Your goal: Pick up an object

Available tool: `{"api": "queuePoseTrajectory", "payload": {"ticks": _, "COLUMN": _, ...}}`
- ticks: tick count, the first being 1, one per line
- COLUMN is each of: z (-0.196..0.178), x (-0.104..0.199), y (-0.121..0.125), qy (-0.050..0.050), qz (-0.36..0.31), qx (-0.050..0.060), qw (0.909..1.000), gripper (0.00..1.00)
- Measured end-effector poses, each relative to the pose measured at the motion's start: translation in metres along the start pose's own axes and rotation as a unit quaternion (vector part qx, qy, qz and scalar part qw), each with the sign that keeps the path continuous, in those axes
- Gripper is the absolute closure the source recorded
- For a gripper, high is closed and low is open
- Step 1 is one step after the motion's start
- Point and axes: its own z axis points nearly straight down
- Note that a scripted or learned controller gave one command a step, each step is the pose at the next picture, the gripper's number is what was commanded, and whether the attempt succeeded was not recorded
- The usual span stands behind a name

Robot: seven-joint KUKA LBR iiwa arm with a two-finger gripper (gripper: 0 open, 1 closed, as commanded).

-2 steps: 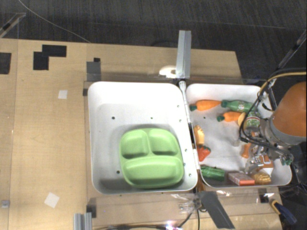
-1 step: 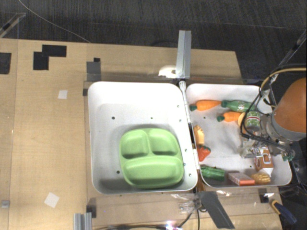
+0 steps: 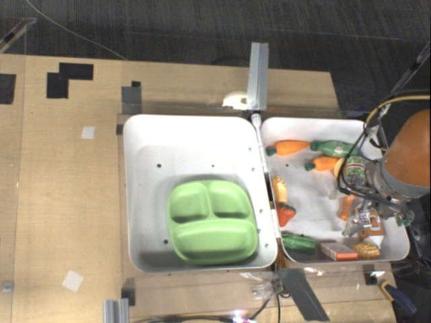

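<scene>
The right bin (image 3: 316, 128) holds several small toy foods. An orange carrot (image 3: 291, 147) and a green bottle (image 3: 335, 148) lie along its far side, with another orange piece (image 3: 324, 164) just below them. A yellow-orange piece (image 3: 279, 192) and a red piece (image 3: 286, 215) lie by the left wall. A green cucumber (image 3: 298, 242), a pinkish block (image 3: 339, 251) and a golden-brown piece (image 3: 368, 249) line the near wall. My gripper (image 3: 360, 219) hangs low over the bin's right part, right beside a small orange item (image 3: 345, 206). Its wrist and cables hide what lies under it.
The left bin (image 3: 155, 140) holds a green divided plate (image 3: 212, 221) in its near right part. A grey metal post (image 3: 258, 76) stands behind the wall between the bins. The arm's orange band (image 3: 412, 157) overhangs the right bin's right edge.
</scene>
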Motion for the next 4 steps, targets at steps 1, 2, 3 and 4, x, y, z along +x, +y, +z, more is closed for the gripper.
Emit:
{"api": "queuePoseTrajectory", "payload": {"ticks": 1, "z": 0.015, "x": 0.004, "y": -0.016, "qy": 0.009, "qz": 0.019, "qx": -0.005, "qw": 0.9998, "gripper": 0.00}}
{"api": "queuePoseTrajectory", "payload": {"ticks": 2, "z": 0.014, "x": 0.013, "y": -0.016, "qy": 0.007, "qz": 0.032, "qx": -0.003, "qw": 0.9995, "gripper": 0.00}}
{"api": "queuePoseTrajectory", "payload": {"ticks": 3, "z": 0.014, "x": 0.011, "y": -0.010, "qy": 0.010, "qz": 0.083, "qx": -0.002, "qw": 0.9965, "gripper": 0.00}}
{"api": "queuePoseTrajectory", "payload": {"ticks": 4, "z": 0.014, "x": 0.018, "y": -0.008, "qy": 0.007, "qz": 0.093, "qx": -0.002, "qw": 0.9957, "gripper": 0.00}}
